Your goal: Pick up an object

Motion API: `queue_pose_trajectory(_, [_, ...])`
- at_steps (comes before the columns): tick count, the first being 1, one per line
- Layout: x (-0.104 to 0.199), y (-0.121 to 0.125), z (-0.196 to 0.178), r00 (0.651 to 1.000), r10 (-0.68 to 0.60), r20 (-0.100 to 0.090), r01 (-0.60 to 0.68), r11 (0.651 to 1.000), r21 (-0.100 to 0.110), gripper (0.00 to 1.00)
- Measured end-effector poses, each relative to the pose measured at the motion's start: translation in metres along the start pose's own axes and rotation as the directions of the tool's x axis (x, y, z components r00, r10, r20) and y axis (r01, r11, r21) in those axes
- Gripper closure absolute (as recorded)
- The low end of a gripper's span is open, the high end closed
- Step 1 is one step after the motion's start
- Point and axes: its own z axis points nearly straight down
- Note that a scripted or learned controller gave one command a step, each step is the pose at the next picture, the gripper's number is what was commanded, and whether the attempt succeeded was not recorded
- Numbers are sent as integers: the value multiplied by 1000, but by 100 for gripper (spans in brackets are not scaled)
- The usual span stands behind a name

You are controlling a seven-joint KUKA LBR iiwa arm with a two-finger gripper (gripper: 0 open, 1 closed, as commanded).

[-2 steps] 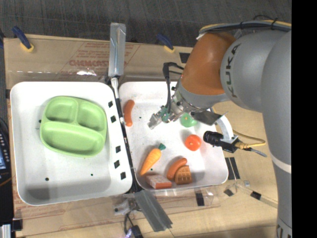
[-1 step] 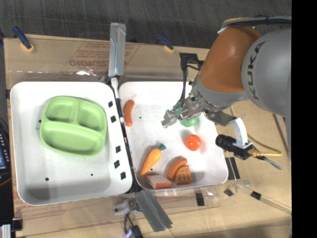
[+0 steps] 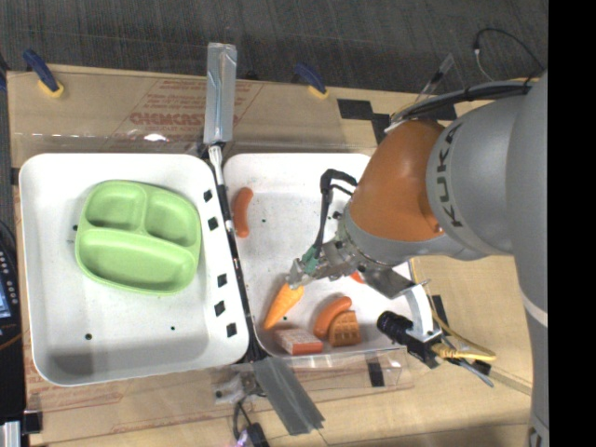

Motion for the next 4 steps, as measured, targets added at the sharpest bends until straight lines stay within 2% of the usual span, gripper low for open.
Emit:
queue_pose_trajectory(1, [-36, -10, 90, 1000, 23, 2, -23, 1000, -8, 0])
queue_pose_trajectory(2, [-65, 58, 98, 993, 121, 1, -121, 993, -5, 0])
queue_pose_trajectory(3, [-49, 92, 98, 1000, -31, 2, 31, 999, -6, 0])
queue_pose_trajectory(4, [-71, 163, 99, 970, 244, 0, -244, 970, 3, 0])
